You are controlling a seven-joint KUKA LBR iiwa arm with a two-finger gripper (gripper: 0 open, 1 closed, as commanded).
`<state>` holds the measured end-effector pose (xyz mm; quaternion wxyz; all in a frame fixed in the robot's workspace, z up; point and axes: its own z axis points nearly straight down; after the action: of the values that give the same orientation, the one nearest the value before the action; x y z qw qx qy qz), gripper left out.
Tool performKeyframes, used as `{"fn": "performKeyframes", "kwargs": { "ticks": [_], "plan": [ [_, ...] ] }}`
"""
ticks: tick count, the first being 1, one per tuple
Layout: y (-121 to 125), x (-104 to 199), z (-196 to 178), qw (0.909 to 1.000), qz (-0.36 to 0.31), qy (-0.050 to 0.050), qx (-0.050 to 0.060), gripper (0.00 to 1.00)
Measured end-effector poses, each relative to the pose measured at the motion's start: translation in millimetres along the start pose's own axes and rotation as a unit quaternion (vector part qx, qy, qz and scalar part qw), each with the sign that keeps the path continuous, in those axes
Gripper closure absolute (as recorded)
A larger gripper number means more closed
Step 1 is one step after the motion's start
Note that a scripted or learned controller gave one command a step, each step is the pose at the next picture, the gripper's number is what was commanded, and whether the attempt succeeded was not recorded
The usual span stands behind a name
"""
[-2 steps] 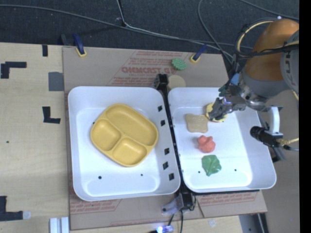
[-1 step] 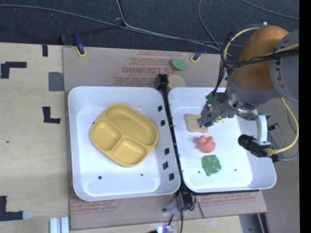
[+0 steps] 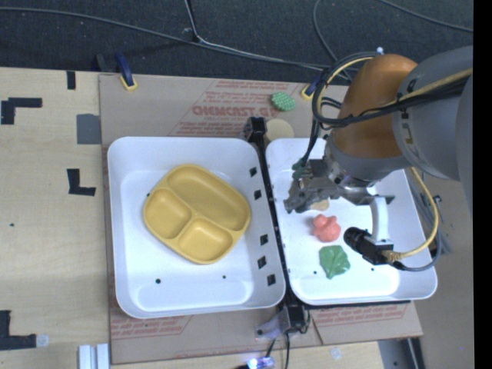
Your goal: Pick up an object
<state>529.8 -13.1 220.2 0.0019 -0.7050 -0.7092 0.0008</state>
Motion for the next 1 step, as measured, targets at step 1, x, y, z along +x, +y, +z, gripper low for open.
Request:
{"fn": "performKeyframes", "kwargs": {
  "ticks": [1],
  "plan": [
    [-13.0, 50.3, 9.3, 1.0000, 0.000, 0.000, 0.000, 1.00]
  ]
}}
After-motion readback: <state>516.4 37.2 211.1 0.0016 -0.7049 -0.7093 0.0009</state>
